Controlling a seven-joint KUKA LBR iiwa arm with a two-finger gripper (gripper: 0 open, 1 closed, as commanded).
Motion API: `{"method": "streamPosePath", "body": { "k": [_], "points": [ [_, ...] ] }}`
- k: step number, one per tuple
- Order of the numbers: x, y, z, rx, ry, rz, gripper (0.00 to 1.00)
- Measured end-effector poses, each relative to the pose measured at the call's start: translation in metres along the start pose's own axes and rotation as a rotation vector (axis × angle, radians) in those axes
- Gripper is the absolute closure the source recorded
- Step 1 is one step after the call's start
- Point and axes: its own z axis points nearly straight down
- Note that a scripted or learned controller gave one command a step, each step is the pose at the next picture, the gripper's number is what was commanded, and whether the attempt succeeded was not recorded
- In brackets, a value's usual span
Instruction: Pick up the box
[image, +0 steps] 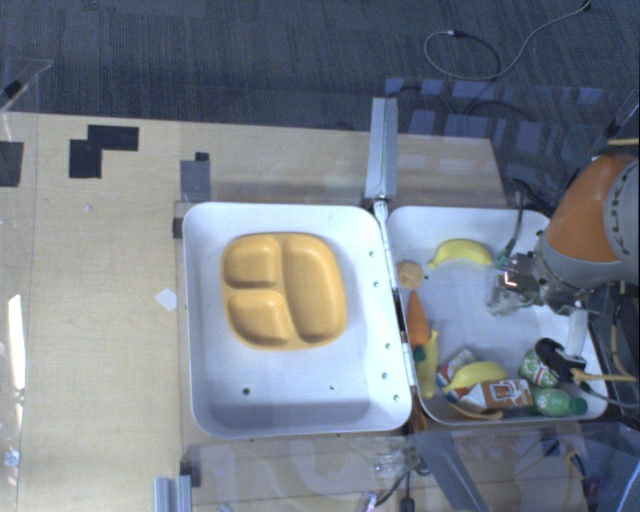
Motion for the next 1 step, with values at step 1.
{"method": "streamPosePath", "body": {
  "k": [1],
  "points": [
    [-0.0008, 0.0005, 0.0002, -0.002, -0.002, 0.001, 0.00]
  ]
}}
